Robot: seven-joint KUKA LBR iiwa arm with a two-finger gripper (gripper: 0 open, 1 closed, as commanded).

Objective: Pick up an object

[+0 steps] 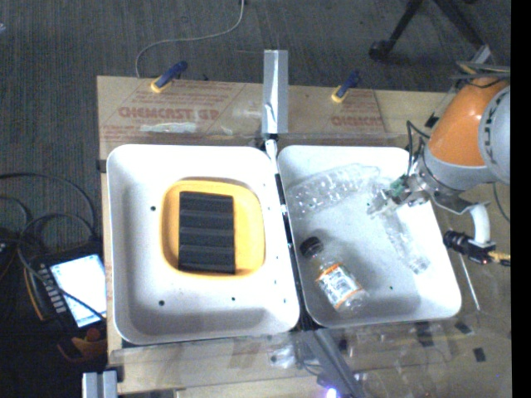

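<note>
Near edge, right white bin (431,305): small clear plastic bottle w/ black cap and orange label (333,279), lying on its side. Farther back, crumpled clear plastic bottle (328,187) by the bin's far-left wall. Left white bin (133,305) has a yellow tray w/ black ribbed insert (212,228). Gripper (397,196) sits low at right bin's far-right side; can't tell finger spread or any hold.

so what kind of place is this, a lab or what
Most likely a robotics lab: a grey and orange arm reaches over two white bins on a bench, with an office chair base on carpet behind.
</note>
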